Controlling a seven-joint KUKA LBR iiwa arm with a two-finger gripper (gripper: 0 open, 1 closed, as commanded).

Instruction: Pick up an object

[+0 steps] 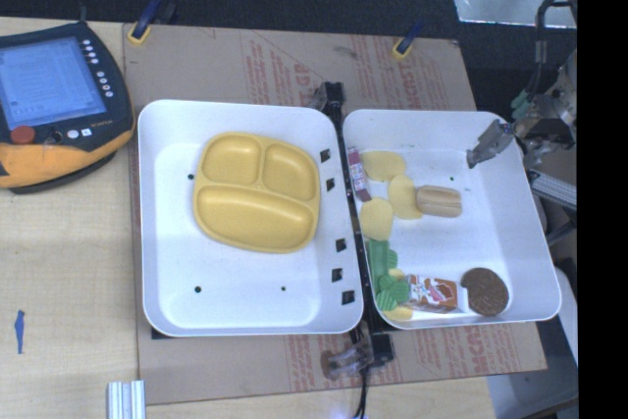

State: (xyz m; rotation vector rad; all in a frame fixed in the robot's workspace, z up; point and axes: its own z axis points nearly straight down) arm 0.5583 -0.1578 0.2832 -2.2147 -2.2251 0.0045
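Observation:
The right bin (520,211) holds several small items. Pale yellow pieces (385,164) lie near its left wall, and a tan roll (440,201) lies beside them. A green toy (385,272), a printed packet (432,292) and a round brown cookie (485,290) sit along the front. A thin dark-red bar (357,174) lies against the left wall. My gripper (488,144) hangs at the bin's far right corner, right of the roll and apart from every item. The rest of the arm is cut off by the view's edge.
The left bin (167,289) holds a yellow divided plate (259,191). A teach pendant (54,93) on an orange cradle lies at the far left of the bench. Black clips (345,240) join the two bins along the middle.

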